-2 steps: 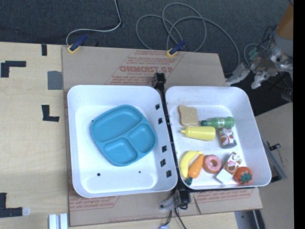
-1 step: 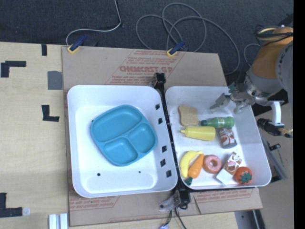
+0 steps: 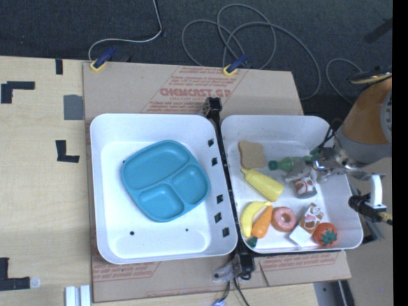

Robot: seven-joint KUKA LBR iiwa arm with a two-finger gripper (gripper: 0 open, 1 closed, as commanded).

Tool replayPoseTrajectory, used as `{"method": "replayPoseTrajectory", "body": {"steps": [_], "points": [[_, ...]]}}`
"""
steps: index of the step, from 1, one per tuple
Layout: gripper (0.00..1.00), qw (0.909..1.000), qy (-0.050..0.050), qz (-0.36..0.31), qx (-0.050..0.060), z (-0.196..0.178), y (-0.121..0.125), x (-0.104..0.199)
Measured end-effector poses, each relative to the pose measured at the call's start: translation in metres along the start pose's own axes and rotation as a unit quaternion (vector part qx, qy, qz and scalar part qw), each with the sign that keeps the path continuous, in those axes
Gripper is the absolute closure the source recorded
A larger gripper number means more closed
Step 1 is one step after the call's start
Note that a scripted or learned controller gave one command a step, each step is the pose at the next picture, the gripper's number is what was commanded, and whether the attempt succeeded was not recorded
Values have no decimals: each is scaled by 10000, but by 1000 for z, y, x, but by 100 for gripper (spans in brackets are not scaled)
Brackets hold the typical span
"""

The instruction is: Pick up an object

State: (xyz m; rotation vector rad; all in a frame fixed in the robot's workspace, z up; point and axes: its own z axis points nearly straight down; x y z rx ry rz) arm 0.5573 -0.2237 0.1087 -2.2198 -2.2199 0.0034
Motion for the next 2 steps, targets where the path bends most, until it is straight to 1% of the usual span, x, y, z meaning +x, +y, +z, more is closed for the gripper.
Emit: {"method": "replayPoseTrajectory", "body": {"steps": [1, 2], "points": [[0, 10000, -24, 1, -43, 21, -15, 34], [100, 10000, -37, 3, -57, 11, -14, 33]]}}
